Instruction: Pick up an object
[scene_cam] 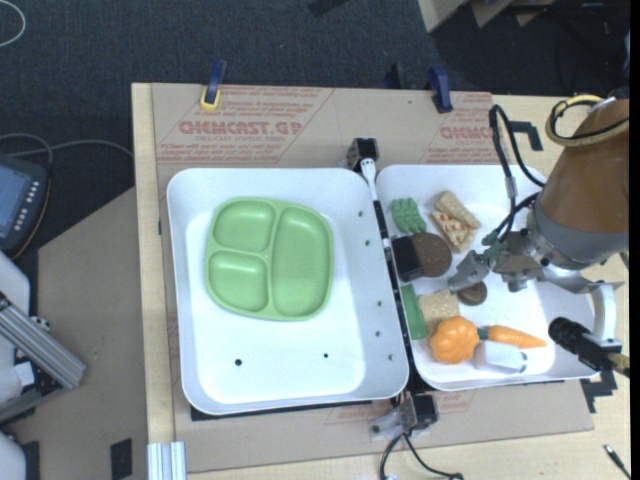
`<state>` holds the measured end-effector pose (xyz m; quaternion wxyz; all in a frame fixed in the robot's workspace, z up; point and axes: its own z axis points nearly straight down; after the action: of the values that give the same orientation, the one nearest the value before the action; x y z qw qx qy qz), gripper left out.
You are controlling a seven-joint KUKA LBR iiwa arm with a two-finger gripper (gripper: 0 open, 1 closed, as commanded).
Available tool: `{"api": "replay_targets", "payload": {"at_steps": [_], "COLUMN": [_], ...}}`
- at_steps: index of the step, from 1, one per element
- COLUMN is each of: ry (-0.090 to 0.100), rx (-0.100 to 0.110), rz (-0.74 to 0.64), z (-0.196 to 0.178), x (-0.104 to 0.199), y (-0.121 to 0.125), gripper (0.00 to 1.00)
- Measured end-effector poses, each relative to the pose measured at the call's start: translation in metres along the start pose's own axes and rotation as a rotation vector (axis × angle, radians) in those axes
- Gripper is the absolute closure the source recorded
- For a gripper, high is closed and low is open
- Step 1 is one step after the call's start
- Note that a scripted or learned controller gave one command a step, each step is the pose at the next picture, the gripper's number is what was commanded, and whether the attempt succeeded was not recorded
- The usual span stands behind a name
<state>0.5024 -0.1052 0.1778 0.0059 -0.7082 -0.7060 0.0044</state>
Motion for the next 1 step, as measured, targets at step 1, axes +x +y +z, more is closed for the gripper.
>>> {"api": "replay_targets", "payload": {"at_steps": [1], "ry": [-0.002], "rx": [-0.015], "rz": [-0.003], "z": [-0.0069], "x": [0.0001], "y": [0.0033], "gripper": [0.00]}}
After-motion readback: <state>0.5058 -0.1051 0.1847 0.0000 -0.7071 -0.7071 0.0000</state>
